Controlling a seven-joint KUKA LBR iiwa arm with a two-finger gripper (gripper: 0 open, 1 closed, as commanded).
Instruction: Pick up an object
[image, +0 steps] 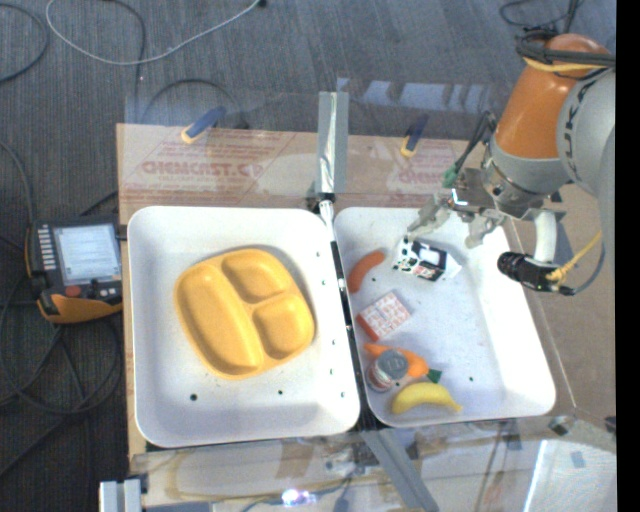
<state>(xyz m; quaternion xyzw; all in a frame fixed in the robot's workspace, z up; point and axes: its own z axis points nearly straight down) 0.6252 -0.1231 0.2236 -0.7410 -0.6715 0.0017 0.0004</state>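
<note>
You've got 1 cam, fixed up high over the bench, looking down at a slant. It's far enough back to see both white bins: left bin (150, 330) & right bin (500, 340). Arm (560, 100) comes in from the right.

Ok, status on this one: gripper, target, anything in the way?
Gripper open over right bin, nothing between fingers. Nearest item: black-and-white box, just below it. Orange piece beside box, apart; no blocker seen.
</note>
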